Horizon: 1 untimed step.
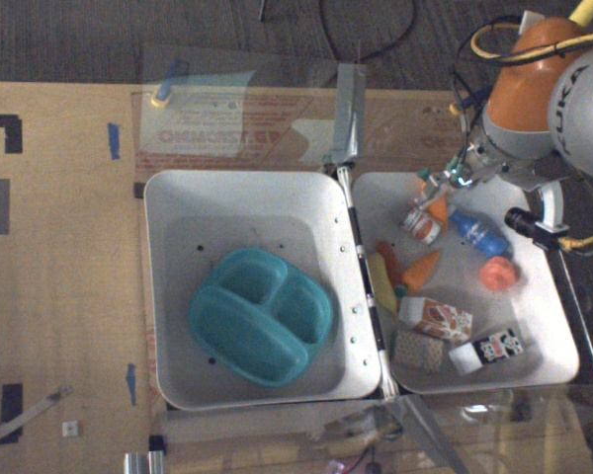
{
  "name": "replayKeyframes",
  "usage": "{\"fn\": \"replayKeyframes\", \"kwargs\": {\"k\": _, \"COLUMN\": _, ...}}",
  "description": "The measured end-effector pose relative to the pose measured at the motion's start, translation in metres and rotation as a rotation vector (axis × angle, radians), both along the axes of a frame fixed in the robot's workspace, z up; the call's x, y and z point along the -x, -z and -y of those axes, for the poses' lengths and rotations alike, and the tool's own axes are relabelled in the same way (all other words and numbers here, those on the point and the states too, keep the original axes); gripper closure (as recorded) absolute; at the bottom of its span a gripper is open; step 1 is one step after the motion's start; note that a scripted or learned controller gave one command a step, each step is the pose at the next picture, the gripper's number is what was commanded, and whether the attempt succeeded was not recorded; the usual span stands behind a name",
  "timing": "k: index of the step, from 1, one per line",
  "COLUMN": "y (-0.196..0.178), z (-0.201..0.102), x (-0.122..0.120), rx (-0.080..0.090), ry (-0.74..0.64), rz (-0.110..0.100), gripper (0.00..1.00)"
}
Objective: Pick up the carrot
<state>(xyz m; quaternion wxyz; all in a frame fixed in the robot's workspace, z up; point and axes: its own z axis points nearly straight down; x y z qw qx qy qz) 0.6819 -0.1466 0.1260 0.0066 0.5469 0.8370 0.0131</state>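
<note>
I had the gripper [427, 208] above the back of the right bin [558, 354] — the carrot [421, 269] lay just below it, untouched — finger state unclear.

Robotics lab test cell, not a home: industrial arm [558, 87] over two white bins [168, 294] on a cardboard-covered table [59, 265], blue tape marks [113, 141], black alignment corners [8, 131], loose cable [366, 13] on the grey carpet floor [128, 18] beyond.
</note>
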Motion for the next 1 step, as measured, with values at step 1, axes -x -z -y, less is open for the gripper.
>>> {"fn": "replayKeyframes", "kwargs": {"k": 1, "y": -0.0973, "z": -0.0334, "x": 0.0139, "rx": 0.016, "ry": -0.001, "rz": -0.021, "gripper": 1.0}}
